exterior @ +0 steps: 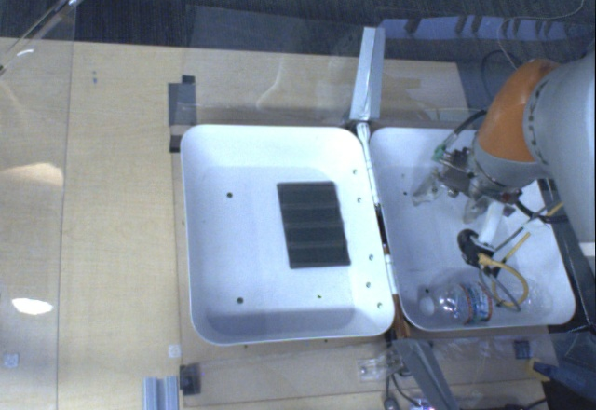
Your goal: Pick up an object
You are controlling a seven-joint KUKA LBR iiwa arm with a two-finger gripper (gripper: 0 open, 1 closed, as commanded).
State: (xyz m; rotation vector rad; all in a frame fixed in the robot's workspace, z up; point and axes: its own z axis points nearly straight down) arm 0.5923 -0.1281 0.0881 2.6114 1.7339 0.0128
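Clear plastic bottle point(458, 304) is seen lying on its side at the near edge of the right bin point(402, 166), apart from the gripper point(445, 177), which is held low over that bin; whether it is open or closed cannot be told. A dark ribbed rectangular pad point(313, 224) is laid flat in the middle of the left bin point(214, 212).

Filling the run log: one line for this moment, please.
claw over right bin | clear bottle lying in right bin, lower edge | dark pad flat in left bin
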